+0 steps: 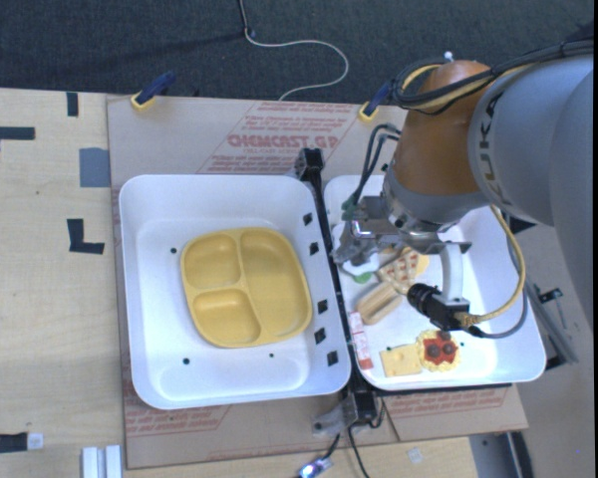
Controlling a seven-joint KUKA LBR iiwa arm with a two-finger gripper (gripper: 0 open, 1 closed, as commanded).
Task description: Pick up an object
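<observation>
I have the gripper (394, 242) low in the right bin (498, 366) over the waffle piece (401, 265) — grasp step, can't tell its state; next needs a clean close and lift.

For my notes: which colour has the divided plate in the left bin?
The divided plate is yellow, plain, without pattern; the camera view shows it well.
</observation>
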